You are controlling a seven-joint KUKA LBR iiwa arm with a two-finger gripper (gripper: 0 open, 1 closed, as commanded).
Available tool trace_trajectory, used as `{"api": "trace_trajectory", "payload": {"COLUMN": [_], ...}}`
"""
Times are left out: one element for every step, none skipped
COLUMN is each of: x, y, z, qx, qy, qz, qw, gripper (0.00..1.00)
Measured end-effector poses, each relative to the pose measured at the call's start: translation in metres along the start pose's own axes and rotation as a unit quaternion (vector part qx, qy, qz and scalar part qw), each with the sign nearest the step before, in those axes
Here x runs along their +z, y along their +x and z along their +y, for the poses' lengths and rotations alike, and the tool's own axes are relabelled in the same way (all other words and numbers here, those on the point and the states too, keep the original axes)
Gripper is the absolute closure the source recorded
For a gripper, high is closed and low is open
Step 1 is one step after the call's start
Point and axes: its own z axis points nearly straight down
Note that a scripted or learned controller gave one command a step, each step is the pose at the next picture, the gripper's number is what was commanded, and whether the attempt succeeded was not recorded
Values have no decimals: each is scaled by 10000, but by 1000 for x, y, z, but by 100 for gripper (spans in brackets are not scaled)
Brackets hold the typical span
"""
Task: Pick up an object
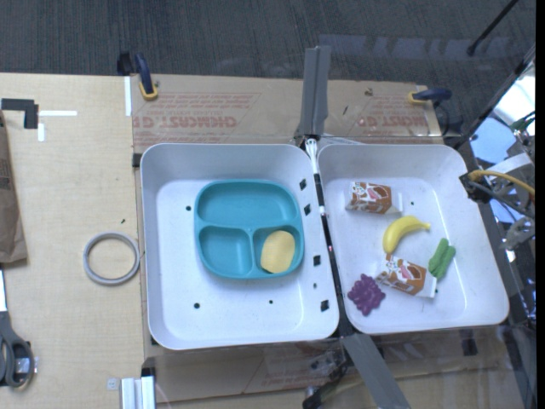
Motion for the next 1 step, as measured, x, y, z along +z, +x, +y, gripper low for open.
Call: {"api": "trace_trajectory", "payload": {"x": [97], "y": [-55], "z": [-12], "qx": [30], "qy": [8], "qz": [11], "qw": [10000], "gripper": [0]}}
